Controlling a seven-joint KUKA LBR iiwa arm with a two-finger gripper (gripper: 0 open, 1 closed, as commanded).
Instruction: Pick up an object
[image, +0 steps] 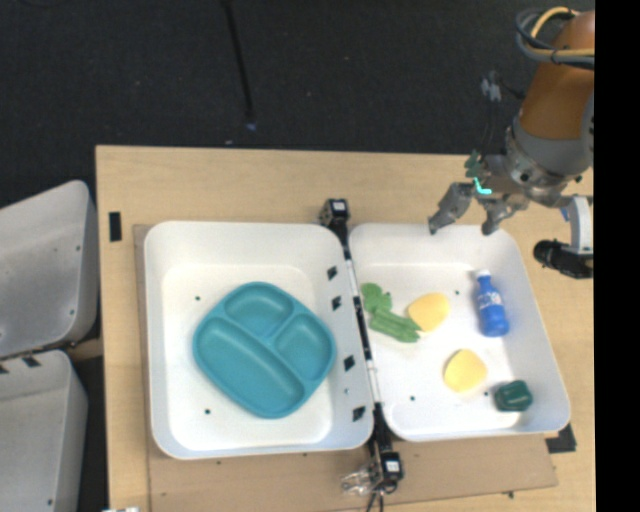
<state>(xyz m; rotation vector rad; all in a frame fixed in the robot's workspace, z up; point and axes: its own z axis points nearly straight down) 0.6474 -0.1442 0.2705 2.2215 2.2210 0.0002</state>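
the two shallow white plastic bins sit side by side, and the hinge strip between them serves as the landmark here. left of that strip lies the large teal moulded plastic tray with three compartments, broad, stiff and flat, a poor thing for two fingers to span. beyond the right bin's far rim, well right of the strip, hangs the grey two-finger gripper, its fingers spread apart with nothing between them. in the right bin, farthest from the strip, lies the small blue plastic bottle with a white cap; it looks light, rigid and smooth, likely to roll, so it should be pinched across its body. just beside the strip is the green soft-looking leafy toy, thin and probably floppy. touching its right end is the upper yellow rounded lump, and nearer the front sits the lower yellow rounded lump; both seem light and perhaps slippery, best gripped across the middle. smallest is the dark green squat block by the front right corner, close to the wall.
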